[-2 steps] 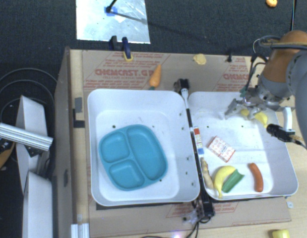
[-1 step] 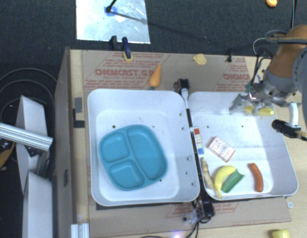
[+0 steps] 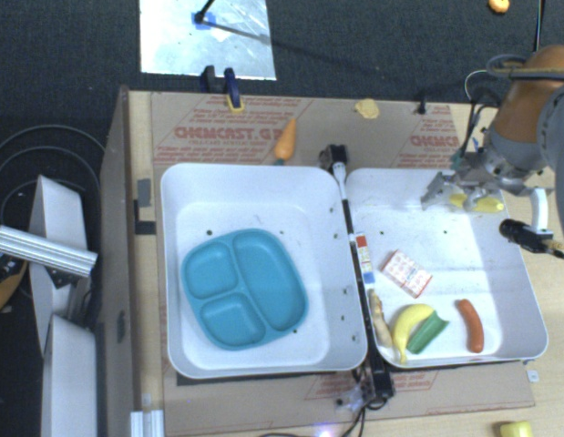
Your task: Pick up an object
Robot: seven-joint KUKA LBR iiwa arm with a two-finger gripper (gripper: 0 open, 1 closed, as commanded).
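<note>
My gripper (image 3: 456,189) hangs low over the far right corner of the right bin (image 3: 446,235), reaching in from the right. A small yellow thing (image 3: 483,204) lies right against it; whether it is held is unclear. Nearer the front of that bin lie a pink and white box (image 3: 406,273), a yellow banana (image 3: 405,324), a green piece (image 3: 429,332) leaning on the banana, and a red sausage (image 3: 471,324). The left bin (image 3: 186,198) holds a blue divided plate (image 3: 244,287).
An orange carrot (image 3: 285,140) and a small yellow piece (image 3: 366,109) lie on the cardboard behind the bins. A black-handled tool (image 3: 337,160) rests along the divide between the bins. Metal bars and cables stand off the bench's left side.
</note>
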